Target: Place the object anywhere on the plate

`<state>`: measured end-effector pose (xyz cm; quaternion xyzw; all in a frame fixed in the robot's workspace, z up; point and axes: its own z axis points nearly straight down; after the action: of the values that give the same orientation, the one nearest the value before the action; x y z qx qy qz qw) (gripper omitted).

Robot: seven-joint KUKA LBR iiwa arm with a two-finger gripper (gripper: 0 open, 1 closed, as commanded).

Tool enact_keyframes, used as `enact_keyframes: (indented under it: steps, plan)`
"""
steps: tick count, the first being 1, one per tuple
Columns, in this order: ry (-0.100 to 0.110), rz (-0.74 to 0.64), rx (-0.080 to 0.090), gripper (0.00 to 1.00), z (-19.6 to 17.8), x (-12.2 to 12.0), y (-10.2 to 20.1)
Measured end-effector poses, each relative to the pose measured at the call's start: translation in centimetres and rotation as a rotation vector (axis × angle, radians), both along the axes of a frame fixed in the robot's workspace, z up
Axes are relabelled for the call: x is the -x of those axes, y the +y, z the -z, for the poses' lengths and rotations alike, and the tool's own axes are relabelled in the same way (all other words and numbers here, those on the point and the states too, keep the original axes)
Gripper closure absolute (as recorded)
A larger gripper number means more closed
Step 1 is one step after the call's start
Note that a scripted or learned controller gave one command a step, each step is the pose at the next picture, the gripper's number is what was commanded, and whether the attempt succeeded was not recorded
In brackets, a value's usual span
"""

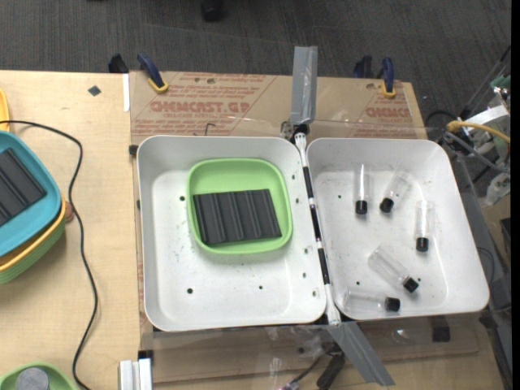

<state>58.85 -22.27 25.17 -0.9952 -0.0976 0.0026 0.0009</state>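
vials [390,204]: 5, loose in right bin [455,177] | green plate [240,177]: left bin [162,218] | fingers: can't tell

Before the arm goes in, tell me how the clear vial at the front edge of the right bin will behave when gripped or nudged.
The vial lies on its side and looks cylindrical, so a nudge would probably roll it along the right bin floor. Its clear, smooth-looking wall suggests it may slip when squeezed. It looks small and thin-walled, so likely light, possibly fragile.
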Motion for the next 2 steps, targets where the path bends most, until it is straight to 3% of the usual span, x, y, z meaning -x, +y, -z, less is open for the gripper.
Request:
enact_keyframes:
  steps: [2]
  plan:
    - [0.000,0.000,0.000,0.00,1.10,0.92,0.01]
